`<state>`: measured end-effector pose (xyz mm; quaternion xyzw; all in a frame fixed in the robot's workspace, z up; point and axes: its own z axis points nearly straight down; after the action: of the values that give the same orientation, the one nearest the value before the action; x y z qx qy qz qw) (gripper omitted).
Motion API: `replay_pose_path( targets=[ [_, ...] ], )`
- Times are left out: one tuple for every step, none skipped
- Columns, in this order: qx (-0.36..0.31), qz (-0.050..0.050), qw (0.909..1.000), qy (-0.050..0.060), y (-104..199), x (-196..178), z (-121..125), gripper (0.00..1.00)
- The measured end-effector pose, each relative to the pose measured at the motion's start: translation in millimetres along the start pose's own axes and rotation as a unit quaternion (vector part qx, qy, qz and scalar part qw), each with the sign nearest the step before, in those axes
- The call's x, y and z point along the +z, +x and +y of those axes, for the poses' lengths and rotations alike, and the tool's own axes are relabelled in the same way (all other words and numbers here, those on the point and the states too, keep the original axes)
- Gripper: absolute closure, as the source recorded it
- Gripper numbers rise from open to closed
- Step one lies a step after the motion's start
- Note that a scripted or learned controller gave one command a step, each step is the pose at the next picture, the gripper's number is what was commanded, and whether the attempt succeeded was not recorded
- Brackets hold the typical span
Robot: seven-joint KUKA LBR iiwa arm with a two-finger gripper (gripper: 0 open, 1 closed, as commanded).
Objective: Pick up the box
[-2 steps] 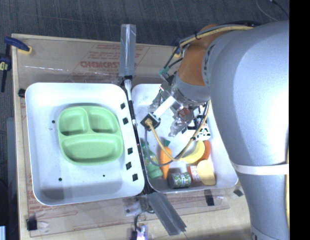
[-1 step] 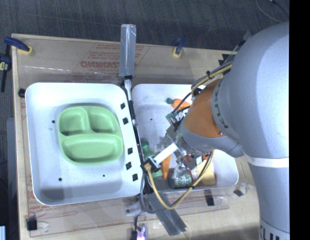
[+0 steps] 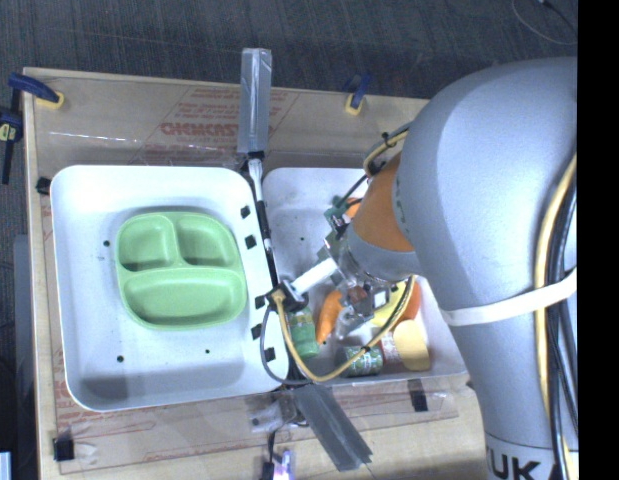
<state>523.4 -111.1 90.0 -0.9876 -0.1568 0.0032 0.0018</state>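
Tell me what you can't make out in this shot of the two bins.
- Gripper: its fingers are lost among the clutter in the camera view, so their state is unclear.
- Box: none can be identified; the arm covers much of the right bin.
- Items under the wrist, including a green bottle and a yellow piece: partly hidden and too small to name.
- Green tray in the left bin: fully visible.

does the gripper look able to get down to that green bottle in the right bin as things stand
Probably yes. The gripper hangs low over the right bin, just beside the green bottle, which lies uncovered near the bin's left wall. A carrot lies tight beside it and may crowd the approach.
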Motion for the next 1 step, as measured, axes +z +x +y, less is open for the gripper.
replay_pose_path(
  targets=[
    [0.052, 0.001, 0.9986, 0.001, 49.1, -1.5, 41.7, 0.0]
  ],
)
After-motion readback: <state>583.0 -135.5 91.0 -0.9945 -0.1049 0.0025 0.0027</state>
